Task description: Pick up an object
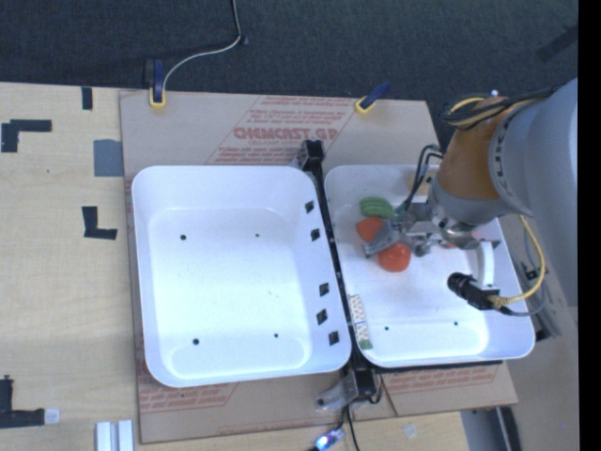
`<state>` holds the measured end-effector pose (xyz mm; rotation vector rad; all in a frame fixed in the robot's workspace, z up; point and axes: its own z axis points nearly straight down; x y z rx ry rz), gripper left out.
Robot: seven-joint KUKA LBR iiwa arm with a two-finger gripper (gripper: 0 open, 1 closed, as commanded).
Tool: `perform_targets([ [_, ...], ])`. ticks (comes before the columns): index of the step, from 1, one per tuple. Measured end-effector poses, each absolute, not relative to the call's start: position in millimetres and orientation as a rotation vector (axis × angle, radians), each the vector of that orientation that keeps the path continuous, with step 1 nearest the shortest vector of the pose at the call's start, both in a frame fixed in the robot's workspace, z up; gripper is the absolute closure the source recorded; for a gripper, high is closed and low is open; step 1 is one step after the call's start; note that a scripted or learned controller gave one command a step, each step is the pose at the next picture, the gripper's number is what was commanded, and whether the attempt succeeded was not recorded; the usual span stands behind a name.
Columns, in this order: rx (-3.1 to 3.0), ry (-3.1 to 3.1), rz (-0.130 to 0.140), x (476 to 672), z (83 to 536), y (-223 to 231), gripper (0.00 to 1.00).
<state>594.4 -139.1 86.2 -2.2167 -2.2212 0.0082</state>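
Your gripper sits low in the right bin among a green piece and two red-orange pieces; its grip state can't be told.

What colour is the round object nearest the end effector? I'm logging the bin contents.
Orange-red, seen in the camera view, lying in the right bin.

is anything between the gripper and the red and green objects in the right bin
Nothing visible stands between them. The gripper is down in the right bin, right among the green object and two orange-red objects.
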Motion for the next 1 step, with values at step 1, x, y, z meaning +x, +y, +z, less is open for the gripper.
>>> perform_targets([
  [1, -2.218, -2.221, 0.003, 595.5, 100.6, -139.4, 1.0],
])
